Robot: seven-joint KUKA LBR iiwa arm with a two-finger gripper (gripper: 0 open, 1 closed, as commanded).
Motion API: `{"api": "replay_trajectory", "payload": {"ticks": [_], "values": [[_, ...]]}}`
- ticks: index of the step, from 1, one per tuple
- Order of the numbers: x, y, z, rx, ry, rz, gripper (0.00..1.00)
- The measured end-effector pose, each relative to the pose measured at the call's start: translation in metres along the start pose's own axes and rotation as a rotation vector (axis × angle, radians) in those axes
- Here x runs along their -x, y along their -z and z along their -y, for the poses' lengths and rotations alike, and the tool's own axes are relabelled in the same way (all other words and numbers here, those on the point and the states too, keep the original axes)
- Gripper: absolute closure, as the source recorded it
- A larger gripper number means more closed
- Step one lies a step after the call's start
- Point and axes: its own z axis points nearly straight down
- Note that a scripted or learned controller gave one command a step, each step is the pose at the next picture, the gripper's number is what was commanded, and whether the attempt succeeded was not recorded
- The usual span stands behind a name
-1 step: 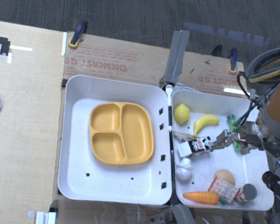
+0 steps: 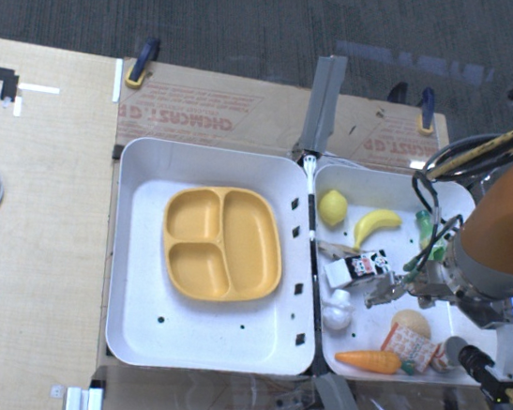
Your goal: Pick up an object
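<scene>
**Over the right bin, fingers unclear**

My gripper (image 2: 384,291) hangs low over the middle of the right bin (image 2: 388,182), and I cannot tell from this slant whether it is open or closed; nothing shows plainly between the fingers. Just to its left lies a small black-and-white carton (image 2: 365,264), very close, though I cannot tell if we touch. Below that sits a white ball (image 2: 338,308). Toward the back wall lie a lemon (image 2: 333,206) and a banana (image 2: 376,225), near each other but apart. On my near side are a bun (image 2: 411,322), a red-and-white packet (image 2: 406,345) and, along the front wall, a carrot (image 2: 368,361). My arm (image 2: 511,226), with its orange band, comes in from the right. In the left bin (image 2: 135,258) a yellow three-part plate (image 2: 223,242) lies flat.
</scene>
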Motion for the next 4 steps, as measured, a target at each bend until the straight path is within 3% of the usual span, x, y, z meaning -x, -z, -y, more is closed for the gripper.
{"api": "replay_trajectory", "payload": {"ticks": [1,2,3,4], "values": [[0.015,0.016,-0.08,0.004,0.055,0.001,0.0],[0.022,-0.052,-0.155,0.004,0.092,0.002,0.0],[0.081,-0.03,-0.152,0.007,0.142,0.004,0.0],[0.125,-0.086,-0.152,0.005,0.07,-0.004,0.0]]}}
